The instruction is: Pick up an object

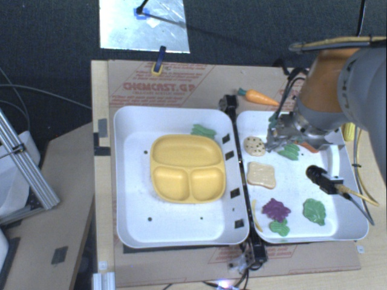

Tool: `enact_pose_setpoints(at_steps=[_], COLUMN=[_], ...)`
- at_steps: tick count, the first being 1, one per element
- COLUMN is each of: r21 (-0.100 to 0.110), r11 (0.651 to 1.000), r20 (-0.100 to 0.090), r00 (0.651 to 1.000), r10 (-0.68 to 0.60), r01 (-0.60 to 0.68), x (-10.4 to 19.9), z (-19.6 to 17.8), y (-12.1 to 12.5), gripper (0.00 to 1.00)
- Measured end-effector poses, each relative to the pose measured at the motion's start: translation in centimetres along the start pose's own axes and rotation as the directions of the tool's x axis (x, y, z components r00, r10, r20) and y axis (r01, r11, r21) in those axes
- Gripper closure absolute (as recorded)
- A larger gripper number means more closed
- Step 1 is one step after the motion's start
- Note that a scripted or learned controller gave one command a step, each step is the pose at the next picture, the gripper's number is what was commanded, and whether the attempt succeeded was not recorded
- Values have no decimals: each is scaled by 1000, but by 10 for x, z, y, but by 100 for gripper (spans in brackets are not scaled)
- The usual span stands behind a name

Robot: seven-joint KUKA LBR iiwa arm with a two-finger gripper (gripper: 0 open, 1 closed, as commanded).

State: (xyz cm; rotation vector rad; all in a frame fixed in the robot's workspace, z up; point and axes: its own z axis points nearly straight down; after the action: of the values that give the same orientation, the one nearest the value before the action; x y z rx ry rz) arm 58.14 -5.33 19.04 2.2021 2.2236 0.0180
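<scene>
Gripper sits low in the far part of the right bin, at the left end of a green pod. Can't tell if it's open or closed. The pod is bumpy plastic with its long axis left-right, right end slightly nearer. A round speckled cookie lies just left.

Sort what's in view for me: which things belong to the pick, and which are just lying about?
Likely in play: claw; right bin; in it, cookie, toast, green piece, purple grapes, green leaf.
Lying about: yellow tray and green sprig in the left bin; carrot on the bench, outside the bins.
</scene>
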Motion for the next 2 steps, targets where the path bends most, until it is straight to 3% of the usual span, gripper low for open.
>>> enact_pose_setpoints(at_steps=[1,2], r21=[12,17], r11=[1000,1000], r20=[-7,-5], r00=[1000,1000], r10=[-8,-1], r01=[8,1], x=[138,189], z=[-16,-44], y=[5,-52], gripper=[100,100])
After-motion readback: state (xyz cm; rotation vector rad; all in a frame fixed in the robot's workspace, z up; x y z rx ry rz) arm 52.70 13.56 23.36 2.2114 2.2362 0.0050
